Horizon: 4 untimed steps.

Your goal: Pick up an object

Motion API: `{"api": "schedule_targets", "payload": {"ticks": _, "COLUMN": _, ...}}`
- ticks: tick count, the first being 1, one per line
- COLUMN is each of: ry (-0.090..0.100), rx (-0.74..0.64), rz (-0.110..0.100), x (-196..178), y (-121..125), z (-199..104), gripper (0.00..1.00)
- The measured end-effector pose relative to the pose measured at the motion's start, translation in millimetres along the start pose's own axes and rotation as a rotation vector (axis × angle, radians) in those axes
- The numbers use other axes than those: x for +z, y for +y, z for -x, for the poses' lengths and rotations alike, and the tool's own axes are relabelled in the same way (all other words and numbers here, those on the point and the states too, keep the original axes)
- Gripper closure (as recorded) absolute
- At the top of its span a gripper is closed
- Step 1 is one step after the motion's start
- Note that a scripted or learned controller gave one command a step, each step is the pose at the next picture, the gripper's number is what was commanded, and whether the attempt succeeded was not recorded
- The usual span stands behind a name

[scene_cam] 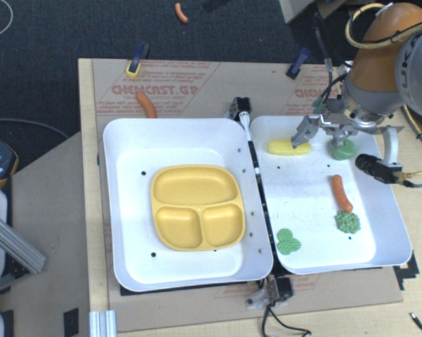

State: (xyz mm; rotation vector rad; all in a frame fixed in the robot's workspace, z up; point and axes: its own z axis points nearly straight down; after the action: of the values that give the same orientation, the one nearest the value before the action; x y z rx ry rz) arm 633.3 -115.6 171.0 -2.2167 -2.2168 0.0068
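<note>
A: Where was the pincer (321, 133) at that moment?

B: It hung low over the far end of the right bin (379, 248), near the tabletop's (196, 76) far right corner, below the grey arm (386, 55) with its orange band; one dark finger (303, 132) reached down to the right end of the yellow banana-shaped piece (288, 147), and the other side sat by a pale green round piece (343, 148).

A: Open or closed?

B: The fingers stood apart; nothing was clamped between them, though the left one seemed to touch the yellow piece; I could not tell for sure.

A: And the other objects?

B: In the right bin an orange carrot-like stick (342, 192) lay toward the right wall, with a bumpy green broccoli-like piece (347, 222) just beside its near end; a flat green leaf-like piece (288, 242) lay near the bin's near left corner, well apart from both.

A: The left bin?

B: The left bin (126, 160) held a yellow three-compartment tray (196, 206) in its middle; another orange stick (147, 104) rested on the tabletop just beyond that bin's far edge, and a blue-and-yellow clamp (135, 61) gripped the tabletop's far edge.
</note>
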Motion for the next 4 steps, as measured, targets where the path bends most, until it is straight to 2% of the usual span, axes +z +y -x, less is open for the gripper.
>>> {"api": "schedule_targets", "payload": {"ticks": 2, "ry": 0.000, "rx": -0.001, "rz": 0.002, "x": 89, "y": 7, "z": -3, "gripper": 0.00}}
{"api": "schedule_targets", "payload": {"ticks": 3, "ry": -0.001, "rx": 0.000, "rz": 0.008, "x": 75, "y": 9, "z": -3, "gripper": 1.00}}
{"api": "schedule_targets", "payload": {"ticks": 4, "ry": -0.003, "rx": -0.002, "rz": 0.015, "x": 24, "y": 8, "z": -13, "gripper": 1.00}}
